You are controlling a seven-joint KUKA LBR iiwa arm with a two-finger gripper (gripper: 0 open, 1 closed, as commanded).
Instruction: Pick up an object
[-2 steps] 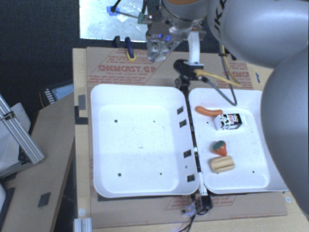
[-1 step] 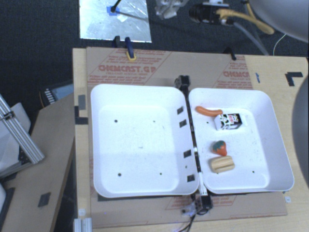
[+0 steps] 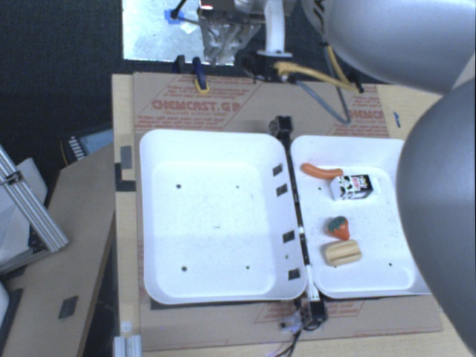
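Observation:
Several small things lie in the right bin (image 3: 372, 277): an orange sausage (image 3: 321, 172) at the back, a black-and-white carton (image 3: 352, 187) just right of it, an orange piece with a green top (image 3: 339, 227) in the middle, and a tan bun-like block (image 3: 341, 253) nearest the front. My gripper (image 3: 220, 44) hangs high at the top of the view, beyond the far edge of the left bin (image 3: 216, 222) and well away from all of them. Nothing shows in its grasp. The grey arm (image 3: 439, 199) hides the right bin's right side.
The left bin holds nothing that I can see. A black divider with clips (image 3: 294, 214) runs between the bins. Both bins rest on a cardboard sheet (image 3: 201, 104). A metal rail (image 3: 30, 207) lies off the bench at the left.

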